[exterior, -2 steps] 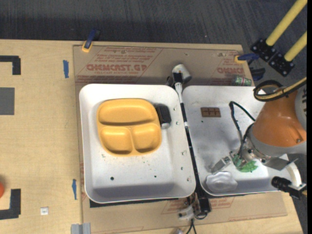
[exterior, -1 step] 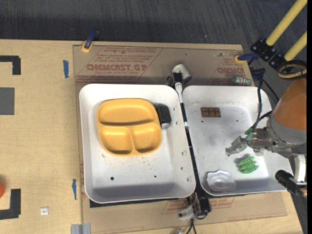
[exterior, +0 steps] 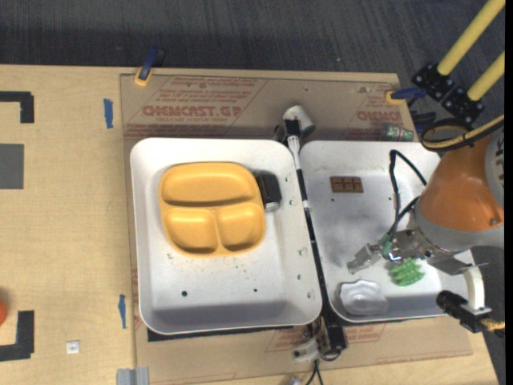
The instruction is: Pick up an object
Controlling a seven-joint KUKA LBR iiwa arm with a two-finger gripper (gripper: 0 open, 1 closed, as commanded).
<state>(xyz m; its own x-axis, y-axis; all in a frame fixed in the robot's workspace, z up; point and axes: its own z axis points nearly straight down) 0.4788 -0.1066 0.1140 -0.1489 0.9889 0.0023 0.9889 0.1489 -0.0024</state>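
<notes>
- Reaching in from three o'clock, the grey arm [exterior: 465, 207] with its orange band hangs over the right bin [exterior: 353, 215], its end effector [exterior: 370, 255] low above the bin floor toward five o'clock of that bin.
- Spread apart and holding nothing, the metal fingers [exterior: 361, 257] point toward nine o'clock.
- Just beside the end effector, at its four o'clock, lies a small green object [exterior: 407, 273], partly under the wrist.
- At six o'clock of the right bin rests a pale clear plastic piece [exterior: 362, 297]; a small brown block [exterior: 347, 185] sits near twelve o'clock, well apart from both.
- Across the divider, the left bin [exterior: 160, 295] carries a yellow three-compartment tray [exterior: 213, 208] at its upper half, with a dark object [exterior: 268, 189] touching the tray's three o'clock edge.
- Both bins stand on a cardboard sheet [exterior: 200, 107] on the tabletop [exterior: 56, 215].
</notes>
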